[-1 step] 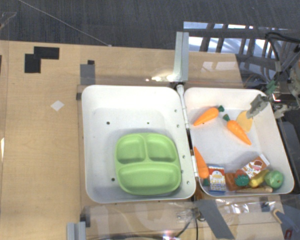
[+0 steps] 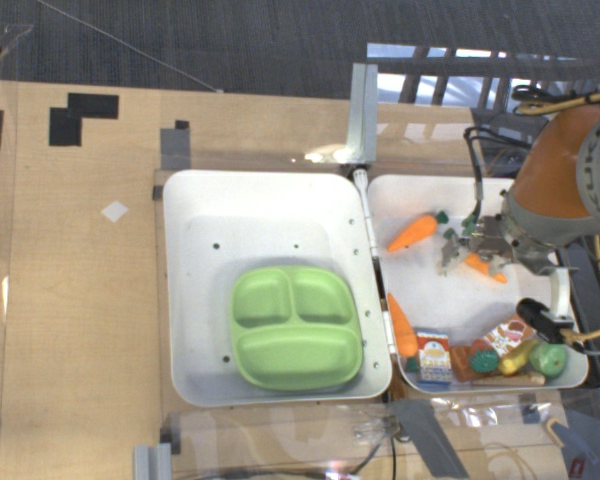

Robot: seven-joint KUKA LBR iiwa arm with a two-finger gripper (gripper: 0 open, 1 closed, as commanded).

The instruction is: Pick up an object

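**Gripper low in the right bin, among the carrots**

Nearest the camera, along the front wall of the right bin [image 2: 420, 190], lies a heap of toy food: a small carton [image 2: 434, 356] with a red and white label, a brown piece just beside it, a red item [image 2: 503, 339], a yellow banana [image 2: 521, 359] and a green apple [image 2: 551, 359] in the front right corner; a carrot [image 2: 402, 325] lies against the bin's left wall, touching the carton's corner. In the left bin [image 2: 195, 288] a green tray [image 2: 296, 327] with three compartments sits flat toward the front, nothing in it.

Further back, the gripper [image 2: 467, 251] is down in the middle of the right bin, the arm [image 2: 565, 173] reaching in from the right with its orange band above the wrist; how far the jaws stand apart cannot be told, for the fingertips are too small and dark to read. A second carrot [image 2: 485, 268] lies just beside the tip, on its right, partly under the wrist; whether it is touched cannot be told. A third carrot [image 2: 414, 232], green top pointing right, lies a little to the left and behind, apart from the gripper.

Beyond the bins is the wooden bench [image 2: 70, 268]; past it, dark carpet.
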